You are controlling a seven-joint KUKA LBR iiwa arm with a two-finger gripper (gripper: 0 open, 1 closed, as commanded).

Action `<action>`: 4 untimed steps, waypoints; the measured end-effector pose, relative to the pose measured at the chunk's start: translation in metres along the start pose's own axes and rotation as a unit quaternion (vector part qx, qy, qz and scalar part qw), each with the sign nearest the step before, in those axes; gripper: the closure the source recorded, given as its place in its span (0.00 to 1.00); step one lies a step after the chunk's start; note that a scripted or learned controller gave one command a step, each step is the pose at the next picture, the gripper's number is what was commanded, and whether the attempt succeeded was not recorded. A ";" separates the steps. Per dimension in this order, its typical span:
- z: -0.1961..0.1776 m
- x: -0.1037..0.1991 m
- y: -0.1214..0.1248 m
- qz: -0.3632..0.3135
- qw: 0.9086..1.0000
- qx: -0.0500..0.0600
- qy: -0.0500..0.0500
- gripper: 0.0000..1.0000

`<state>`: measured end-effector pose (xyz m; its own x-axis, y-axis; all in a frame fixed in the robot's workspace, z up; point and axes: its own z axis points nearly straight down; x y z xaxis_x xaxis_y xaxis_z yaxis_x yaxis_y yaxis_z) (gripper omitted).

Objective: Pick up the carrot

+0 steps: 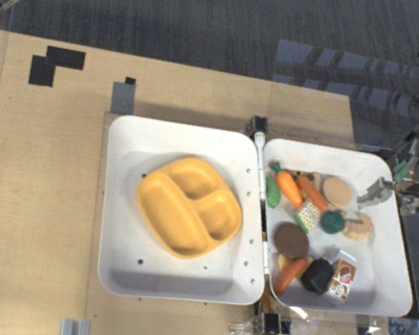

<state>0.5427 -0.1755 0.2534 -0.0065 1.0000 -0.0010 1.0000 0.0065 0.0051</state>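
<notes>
Carrot lies in the right bin, well to the left of the end effector and at about its level, tilted with its green top toward the divider between the bins. The end effector hangs over the right bin's upper right corner, apart from every item; I cannot tell how it is set. Between it and the carrot sit a second orange piece and a tan round disc. Just below-left of the end effector are a pale biscuit and a dark green lump. Farther down-left rest a brown disc, another orange carrot-like piece and a black block. Far left, the other bin holds a yellow divided tray on the worktop.
</notes>
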 end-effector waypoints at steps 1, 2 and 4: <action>0.046 0.049 0.029 -0.027 1.000 0.002 0.002 0.00; 0.163 0.075 0.048 0.032 0.999 0.001 0.001 0.00; 0.171 0.069 0.113 0.312 0.950 0.034 -0.004 0.00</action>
<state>0.6560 -0.1057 0.0833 0.5868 0.8093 -0.0262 0.8074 -0.5873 -0.0566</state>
